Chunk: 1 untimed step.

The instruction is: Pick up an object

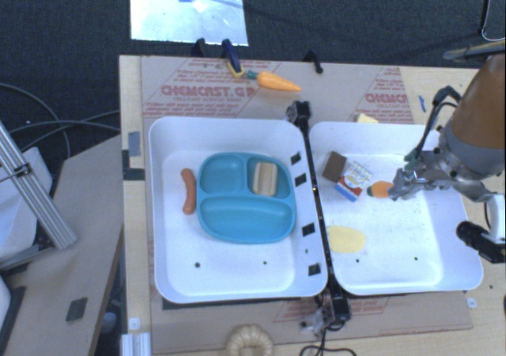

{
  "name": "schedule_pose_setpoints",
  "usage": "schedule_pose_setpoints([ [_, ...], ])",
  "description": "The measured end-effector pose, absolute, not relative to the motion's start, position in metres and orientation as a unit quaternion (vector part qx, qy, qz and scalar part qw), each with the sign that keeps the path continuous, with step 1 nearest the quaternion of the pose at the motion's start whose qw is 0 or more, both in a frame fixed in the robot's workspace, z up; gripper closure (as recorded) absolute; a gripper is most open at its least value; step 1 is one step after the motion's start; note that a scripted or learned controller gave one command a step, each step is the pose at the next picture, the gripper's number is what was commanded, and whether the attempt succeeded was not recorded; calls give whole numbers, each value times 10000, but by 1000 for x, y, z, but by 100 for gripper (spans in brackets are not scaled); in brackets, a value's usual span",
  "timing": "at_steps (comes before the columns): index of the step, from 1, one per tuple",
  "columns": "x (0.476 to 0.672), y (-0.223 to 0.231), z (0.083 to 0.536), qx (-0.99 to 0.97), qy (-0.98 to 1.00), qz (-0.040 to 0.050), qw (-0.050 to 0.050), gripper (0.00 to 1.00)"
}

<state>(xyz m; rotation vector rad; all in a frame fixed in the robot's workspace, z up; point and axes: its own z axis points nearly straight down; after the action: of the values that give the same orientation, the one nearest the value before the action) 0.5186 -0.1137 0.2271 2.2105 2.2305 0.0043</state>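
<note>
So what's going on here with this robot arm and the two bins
A grey robot arm reaches in from the right, with its gripper low in the right bin, right beside a small orange item. Whether it has a grip on it cannot be told. A brown block, a small colourful box and a flat yellow piece lie nearby. The left bin holds a blue divided plate and a sausage.
</note>
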Motion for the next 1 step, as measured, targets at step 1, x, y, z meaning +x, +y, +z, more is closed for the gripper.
schedule_pose_setpoints([
  [1,544,-59,236,7034,7108,19,9,100],
])
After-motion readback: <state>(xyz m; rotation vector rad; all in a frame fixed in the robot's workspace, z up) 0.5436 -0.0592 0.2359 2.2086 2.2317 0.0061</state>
